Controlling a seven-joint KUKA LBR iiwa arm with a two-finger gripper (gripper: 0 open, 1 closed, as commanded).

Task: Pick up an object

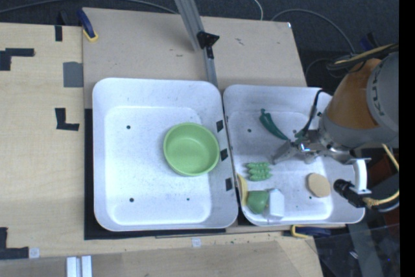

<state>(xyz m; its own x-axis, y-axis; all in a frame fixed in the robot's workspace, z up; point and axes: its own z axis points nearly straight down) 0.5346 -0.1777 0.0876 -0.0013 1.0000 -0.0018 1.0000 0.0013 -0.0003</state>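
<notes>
Camera view: the claw (283, 154) hangs released at the pea pod's (258, 170) one o'clock. The pod looks light and rubbery; pinch across its middle.

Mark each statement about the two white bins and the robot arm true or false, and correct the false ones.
1. The green bowl sits in the left bin. True.
2. The pea pod lies in the left bin. False: it lies in the right bin.
3. The gripper is over the right bin. True.
4. The tan round object rests inside the green bowl. False: it lies on the right bin's floor.
</notes>
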